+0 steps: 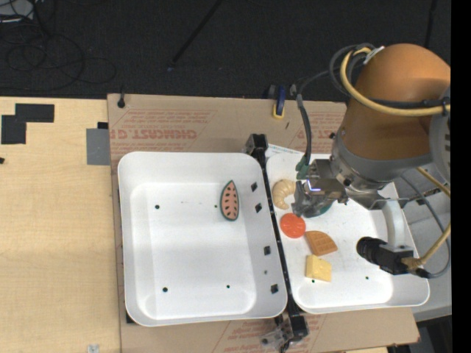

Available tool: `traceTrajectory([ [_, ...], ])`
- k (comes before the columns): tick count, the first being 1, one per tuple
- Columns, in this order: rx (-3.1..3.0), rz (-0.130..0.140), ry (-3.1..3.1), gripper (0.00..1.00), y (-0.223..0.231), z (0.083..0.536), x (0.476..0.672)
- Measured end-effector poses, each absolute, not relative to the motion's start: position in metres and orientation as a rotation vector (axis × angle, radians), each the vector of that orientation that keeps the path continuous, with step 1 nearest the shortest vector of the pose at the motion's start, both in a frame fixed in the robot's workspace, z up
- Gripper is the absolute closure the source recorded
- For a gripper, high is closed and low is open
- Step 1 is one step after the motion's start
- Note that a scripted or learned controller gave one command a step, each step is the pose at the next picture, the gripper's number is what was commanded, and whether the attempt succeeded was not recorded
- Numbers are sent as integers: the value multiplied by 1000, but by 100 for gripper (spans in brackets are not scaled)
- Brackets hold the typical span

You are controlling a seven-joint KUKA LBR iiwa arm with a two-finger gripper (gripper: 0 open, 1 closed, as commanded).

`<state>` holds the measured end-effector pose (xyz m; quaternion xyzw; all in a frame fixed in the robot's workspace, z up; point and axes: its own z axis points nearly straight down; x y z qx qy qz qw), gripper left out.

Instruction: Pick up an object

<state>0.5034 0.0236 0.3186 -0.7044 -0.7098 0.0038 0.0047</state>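
arm (386,116): reaches in from right, over right bin
left bin (140,271): holds one watermelon slice (229,200) near its right wall
right bin (368,296): cream shell (282,191), red ball (293,226), orange wedge (321,243), yellow block (319,269)
claw (313,199): low, between shell and ball; open or closed — cannot tell

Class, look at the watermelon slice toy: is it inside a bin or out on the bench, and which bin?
Inside. The watermelon slice lies flat on the floor of the left bin, apart from the gripper over the right bin.
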Motion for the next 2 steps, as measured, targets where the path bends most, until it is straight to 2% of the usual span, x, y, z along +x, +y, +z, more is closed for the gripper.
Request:
traceTrajectory([
  [1, -2218, -10, -2230, 100, 68, 416, 519],
  [2, -2215, -9, -2230, 100, 115, 495, 490],
])
